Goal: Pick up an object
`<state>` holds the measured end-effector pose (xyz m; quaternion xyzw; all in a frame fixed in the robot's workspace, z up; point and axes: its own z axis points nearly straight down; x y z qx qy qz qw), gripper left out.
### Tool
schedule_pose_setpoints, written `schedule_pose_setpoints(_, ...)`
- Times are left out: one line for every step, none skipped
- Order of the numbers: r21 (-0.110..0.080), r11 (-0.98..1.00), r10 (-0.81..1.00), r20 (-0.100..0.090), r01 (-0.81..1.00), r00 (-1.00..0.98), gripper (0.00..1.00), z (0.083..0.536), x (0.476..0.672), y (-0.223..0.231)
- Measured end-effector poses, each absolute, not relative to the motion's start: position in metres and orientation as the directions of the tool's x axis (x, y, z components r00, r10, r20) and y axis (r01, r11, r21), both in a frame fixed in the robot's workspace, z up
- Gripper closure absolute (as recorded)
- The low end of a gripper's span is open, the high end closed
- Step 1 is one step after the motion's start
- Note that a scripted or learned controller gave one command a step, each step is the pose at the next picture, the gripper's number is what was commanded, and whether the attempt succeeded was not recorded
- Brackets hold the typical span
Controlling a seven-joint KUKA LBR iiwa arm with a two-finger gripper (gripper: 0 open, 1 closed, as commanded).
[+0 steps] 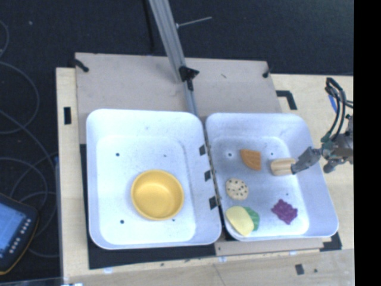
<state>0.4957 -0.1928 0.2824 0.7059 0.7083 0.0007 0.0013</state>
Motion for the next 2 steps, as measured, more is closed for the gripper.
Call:
schedule_pose_setpoints(0.003,0.002,1.0,-0.001,1.0,-0.002,0.0,0.282,0.496,-0.193)
schedule_pose_setpoints(-0.004,0.0,1.0,0.0,1.0,0.0,0.0,0.22,0.494,-0.195)
